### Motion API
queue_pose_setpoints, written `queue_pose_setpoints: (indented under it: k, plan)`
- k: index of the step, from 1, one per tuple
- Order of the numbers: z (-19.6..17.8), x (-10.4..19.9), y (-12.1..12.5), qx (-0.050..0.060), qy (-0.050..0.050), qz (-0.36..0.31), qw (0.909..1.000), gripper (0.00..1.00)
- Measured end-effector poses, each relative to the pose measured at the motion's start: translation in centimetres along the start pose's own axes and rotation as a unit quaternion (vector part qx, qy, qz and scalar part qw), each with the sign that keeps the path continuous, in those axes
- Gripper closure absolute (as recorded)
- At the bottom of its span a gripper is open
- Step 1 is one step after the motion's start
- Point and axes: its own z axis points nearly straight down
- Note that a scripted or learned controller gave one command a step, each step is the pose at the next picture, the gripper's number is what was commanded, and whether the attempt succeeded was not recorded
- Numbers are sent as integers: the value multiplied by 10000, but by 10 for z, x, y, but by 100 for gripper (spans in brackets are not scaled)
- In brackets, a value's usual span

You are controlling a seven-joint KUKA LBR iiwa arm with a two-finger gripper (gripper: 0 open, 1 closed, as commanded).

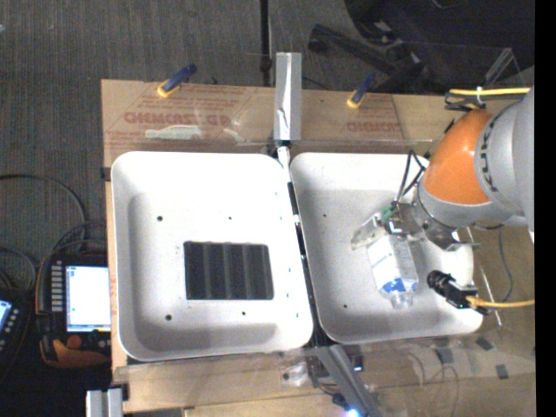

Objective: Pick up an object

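Camera view, looking down at a slant. Tabletop (187, 115) is a brown board with 2 shallow white bins side by side. Left bin (139, 233) holds a dark ribbed rectangular tray (228, 270), lying flat near its middle. Right bin (334, 233) holds a clear plastic bottle (393, 268) lying on its side, its blue-tinted end toward the bin's near edge.

Arm (499, 159) enters from the right, grey with an orange band, wrist hanging over the right bin. Gripper (401, 226) sits at the bottle's upper end, just above or touching it; whether it is spread or closed, cannot tell, since the wrist covers it. Cannot tell if the bottle is lifted or resting on the bin floor.

2 clamps with blue and yellow handles (176, 80) (363, 89) grip the board's far edge. A grey metal post (287, 107) stands between the bins at the back. Yellow cable (504, 302) trails off right of the bin.

Floor is dark grey carpet (130, 24). A handheld pendant with a lit screen (80, 298) lies on the floor at left, black cables near it. Black chair base (391, 24) at top.
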Motion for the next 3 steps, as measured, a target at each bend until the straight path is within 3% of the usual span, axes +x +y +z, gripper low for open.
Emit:
queue_pose_setpoints:
  k: [1, 2, 3]
  plan:
    - [-2, -15, -55, -74, -23, -1040, 9945, 0]
    - [-1, -8, -17, 9, 1, -851, 9964, 0]
    - [-60, -29, -41, 87, 23, -158, 9998, 0]
